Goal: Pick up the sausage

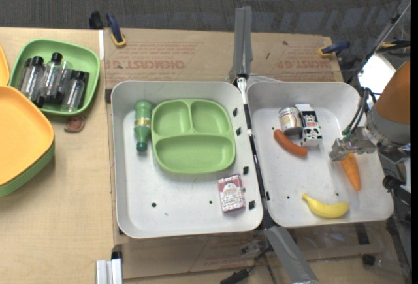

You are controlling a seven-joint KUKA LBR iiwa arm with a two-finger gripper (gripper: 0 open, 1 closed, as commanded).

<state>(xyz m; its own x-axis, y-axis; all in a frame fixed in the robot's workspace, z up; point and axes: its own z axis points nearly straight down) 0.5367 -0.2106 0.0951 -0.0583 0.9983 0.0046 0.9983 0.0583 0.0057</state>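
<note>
Reddish-orange and smooth, the sausage [290,143] lies as a short rounded cylinder on the floor of the right white bin [287,207], slanting from upper left to lower right. Its upper end sits just below a small metal can [289,119], and a printed carton [309,126] stands just beside that can. Near the bin's right wall rests a tapered orange carrot [352,172]; a curved yellow banana [325,207] lies toward the front edge. The pincer [344,149] hangs just above the carrot's blunt end (whether spread or pressed together cannot be told), well apart from the sausage. Left bin [130,211]: a green three-section plate [193,135], a green bottle [142,124], a pink patterned packet [231,193].
</note>
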